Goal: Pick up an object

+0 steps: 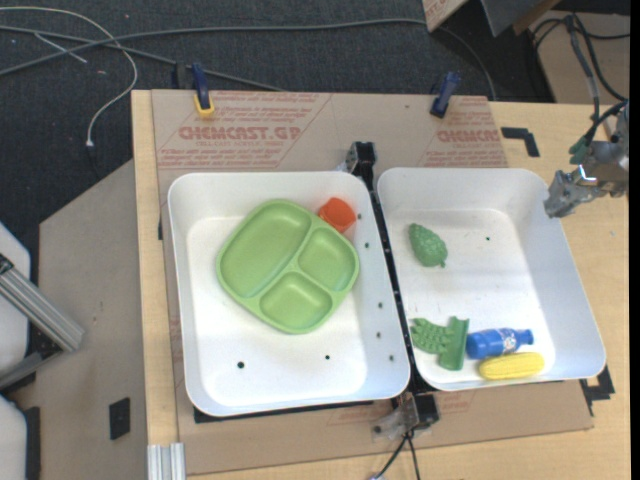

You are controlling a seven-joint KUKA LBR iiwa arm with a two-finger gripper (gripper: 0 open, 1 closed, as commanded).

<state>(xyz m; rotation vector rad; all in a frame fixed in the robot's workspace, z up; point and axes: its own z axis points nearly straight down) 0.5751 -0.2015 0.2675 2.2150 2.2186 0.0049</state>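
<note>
**Claw out at the right rim, goods down in the bin**

My claw point(572, 190) hangs at the far right, just over the outer rim of the right bin point(560, 268), and it's blurred and small from up here, so whether it's wide or narrow I cannot tell. Nothing shows in its grip.

Over to the pickings. In the right bin, a bumpy green toy point(428, 245) lies alone towards the upper middle, with bare white floor all round it. Down at the near edge it's crowded: a green comb-like piece point(441, 341), a blue bottle point(497, 342) lying on its side just beside it, and a yellow corn cob point(512, 367) tucked against the bottle, hard by the bin's front wall.

Left bin point(200, 358) now: a big green divided plate point(289, 265) with three compartments sits tilted across the middle, and a small orange thing point(338, 213) peeks out at its upper right corner, touching or just behind the rim, hard to say which.

The bins sit side by side, walls touching, on a brown cardboard sheet point(250, 128) with red print, held by a blue and yellow clamp point(202, 90) and a blue clamp point(444, 95) at the back edge. Pale wood bench point(90, 298) beneath, dark carpet point(250, 28) behind with white cables point(100, 58) trailing across it.
</note>
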